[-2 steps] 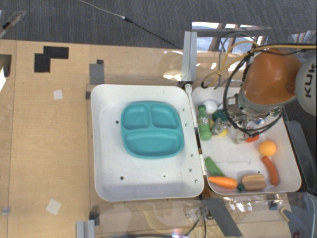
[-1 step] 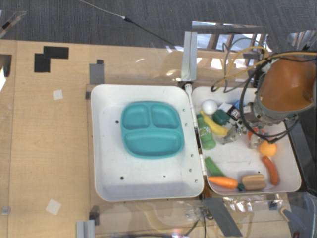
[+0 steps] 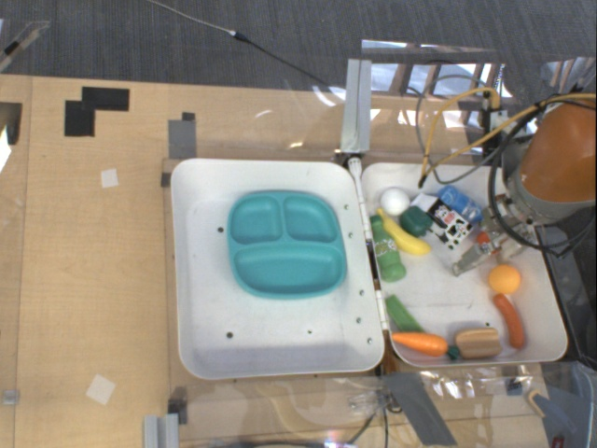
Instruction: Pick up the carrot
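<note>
Two white bins sit side by side; the carrot [image 3: 420, 343] lies at six o'clock in the right bin [image 3: 550, 348], touching a green vegetable [image 3: 403, 313]. At three o'clock, the gripper [image 3: 469, 258] is partly hidden by cables, its grip unreadable.

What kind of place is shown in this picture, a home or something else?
Probably a robotics lab bench, not a home. Two white bins sit in a wooden bench, toy foods such as a carrot fill the right one, and loose cables run to the arm.
</note>
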Tool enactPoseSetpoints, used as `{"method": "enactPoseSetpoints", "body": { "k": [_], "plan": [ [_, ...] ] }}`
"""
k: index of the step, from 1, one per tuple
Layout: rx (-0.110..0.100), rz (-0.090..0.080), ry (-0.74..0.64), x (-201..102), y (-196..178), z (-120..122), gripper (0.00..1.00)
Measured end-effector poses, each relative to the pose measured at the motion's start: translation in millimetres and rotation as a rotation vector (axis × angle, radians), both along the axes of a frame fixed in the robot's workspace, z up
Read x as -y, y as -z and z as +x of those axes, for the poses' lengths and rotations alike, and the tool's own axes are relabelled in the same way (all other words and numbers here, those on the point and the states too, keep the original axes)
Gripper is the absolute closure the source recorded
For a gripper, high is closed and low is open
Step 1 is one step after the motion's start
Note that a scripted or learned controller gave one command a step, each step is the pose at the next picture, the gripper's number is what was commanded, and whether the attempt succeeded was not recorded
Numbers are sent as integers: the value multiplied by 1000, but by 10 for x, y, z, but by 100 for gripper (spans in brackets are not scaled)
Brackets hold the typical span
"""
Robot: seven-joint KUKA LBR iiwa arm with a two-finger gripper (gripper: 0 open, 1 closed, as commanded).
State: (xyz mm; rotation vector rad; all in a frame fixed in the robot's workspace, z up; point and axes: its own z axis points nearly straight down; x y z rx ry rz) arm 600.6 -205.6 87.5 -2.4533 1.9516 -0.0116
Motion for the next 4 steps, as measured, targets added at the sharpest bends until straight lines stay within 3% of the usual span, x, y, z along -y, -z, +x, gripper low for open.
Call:
{"method": "enactPoseSetpoints", "body": {
  "k": [1,2,3,4],
  "plan": [
    [2,-1,-192,-95,-8,-410,0],
    [11,-1,-186,-105,-137,-378,100],
    [18,1,-180,-117,-249,-354,100],
    [18,2,-181,-120,-246,-355,0]
  ]
}}
